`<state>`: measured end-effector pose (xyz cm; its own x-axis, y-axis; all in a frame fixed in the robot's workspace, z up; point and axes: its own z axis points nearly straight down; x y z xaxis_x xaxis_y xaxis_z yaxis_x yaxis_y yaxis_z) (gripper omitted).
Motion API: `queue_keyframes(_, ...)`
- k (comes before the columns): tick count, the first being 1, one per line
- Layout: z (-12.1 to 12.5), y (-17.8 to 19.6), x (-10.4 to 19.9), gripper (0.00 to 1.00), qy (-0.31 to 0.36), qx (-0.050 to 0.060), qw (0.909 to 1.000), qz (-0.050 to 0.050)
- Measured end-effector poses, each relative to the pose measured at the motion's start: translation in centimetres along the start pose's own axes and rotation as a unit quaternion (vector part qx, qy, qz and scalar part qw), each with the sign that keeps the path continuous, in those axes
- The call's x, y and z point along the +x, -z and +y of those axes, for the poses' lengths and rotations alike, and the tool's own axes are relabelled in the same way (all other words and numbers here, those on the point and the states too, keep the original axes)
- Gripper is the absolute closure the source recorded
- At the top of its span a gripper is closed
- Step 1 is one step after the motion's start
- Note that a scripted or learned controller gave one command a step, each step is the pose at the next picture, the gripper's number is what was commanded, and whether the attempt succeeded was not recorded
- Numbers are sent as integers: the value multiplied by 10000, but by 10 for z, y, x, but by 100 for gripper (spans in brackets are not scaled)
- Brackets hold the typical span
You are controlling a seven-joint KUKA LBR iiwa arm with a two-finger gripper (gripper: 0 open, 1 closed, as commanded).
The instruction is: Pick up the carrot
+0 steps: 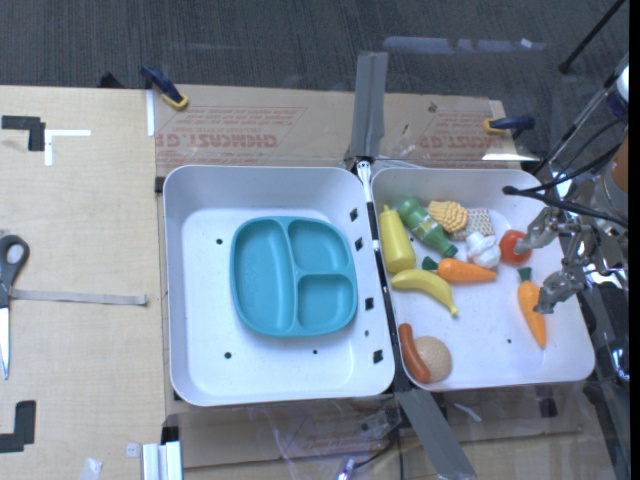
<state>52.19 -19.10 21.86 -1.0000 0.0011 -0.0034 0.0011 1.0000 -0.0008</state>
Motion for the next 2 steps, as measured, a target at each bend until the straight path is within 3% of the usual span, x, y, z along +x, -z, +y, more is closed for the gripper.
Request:
queue_keyframes(1, -31, -126, -15, 0, 644, 3, 9979, -7)
queue_keyframes(2, -29, -115, -18, 100, 672, 15, 9977, -36)
